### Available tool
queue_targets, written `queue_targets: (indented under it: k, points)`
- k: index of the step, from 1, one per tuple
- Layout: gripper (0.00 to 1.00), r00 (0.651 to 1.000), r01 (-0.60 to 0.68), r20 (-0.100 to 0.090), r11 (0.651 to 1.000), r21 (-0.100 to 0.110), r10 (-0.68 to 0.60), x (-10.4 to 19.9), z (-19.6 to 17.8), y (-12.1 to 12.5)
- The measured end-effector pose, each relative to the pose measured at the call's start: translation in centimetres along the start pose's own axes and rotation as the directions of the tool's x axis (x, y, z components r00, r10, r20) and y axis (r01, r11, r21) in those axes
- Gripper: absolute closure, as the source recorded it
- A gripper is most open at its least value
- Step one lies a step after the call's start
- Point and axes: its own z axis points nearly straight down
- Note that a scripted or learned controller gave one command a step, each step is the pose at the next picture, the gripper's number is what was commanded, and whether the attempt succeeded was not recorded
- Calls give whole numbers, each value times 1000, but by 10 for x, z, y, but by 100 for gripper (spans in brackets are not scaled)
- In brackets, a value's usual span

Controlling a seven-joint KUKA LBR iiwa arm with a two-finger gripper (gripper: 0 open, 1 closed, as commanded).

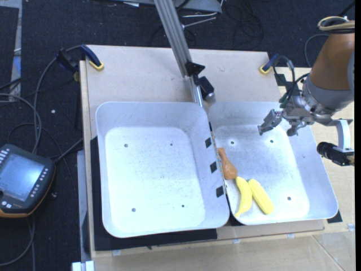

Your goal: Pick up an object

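Note:
Two yellow bananas lie in the right bin [307, 162] near its front left: one curved banana [244, 196] and a shorter, straighter banana [261, 196] beside it. An orange spoon-like piece [227, 164] lies just behind them, along the bin's left wall. My gripper [280, 125] hovers over the back of the right bin, well behind and to the right of the bananas. Its two fingers are spread apart with nothing between them.
The left bin [152, 168] sits next to the right one on the wooden bench. A slanted metal camera pole [176, 33] rises from between the bins at the back. Yellow clamps [95, 64] mark the bench's rear corners. A teach pendant [20, 176] lies on the floor at left.

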Motion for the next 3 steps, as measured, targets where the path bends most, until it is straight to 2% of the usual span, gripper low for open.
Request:
queue_targets:
  k: [1,2,3]
  points:
    - [0,1000,1,-1,1000,4,-1,3,52,9]
    - [0,1000,1,-1,1000,5,-1,10,101,0]
    - [0,1000,0,0,1000,1,0,10,115,0]
